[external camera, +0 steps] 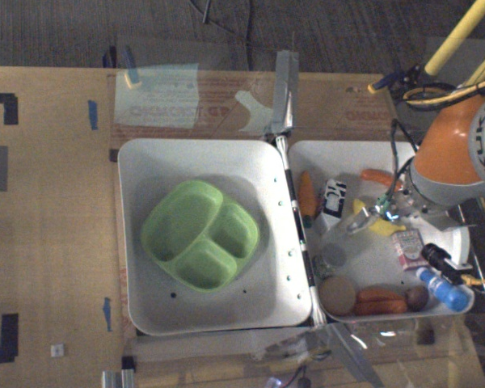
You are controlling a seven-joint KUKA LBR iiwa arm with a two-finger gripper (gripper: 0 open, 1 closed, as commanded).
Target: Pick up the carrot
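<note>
The carrot (307,196) is a slim orange piece lying lengthwise against the left wall of the right bin (352,153). My gripper (373,215) hangs low over the middle of that bin, to the right of the carrot and apart from it, above a yellow item (383,226). The black-and-white packet (333,199) lies between the gripper and the carrot. The orange wrist band (457,148) sits over the bin's right side and hides part of it.
A second small orange piece (378,176) lies near the gripper's far side. The right bin also holds a brown round item (337,295), sausages (381,301), a pink card (406,246) and a blue bottle (444,291). A green divided plate (200,234) sits in the left bin (137,176).
</note>
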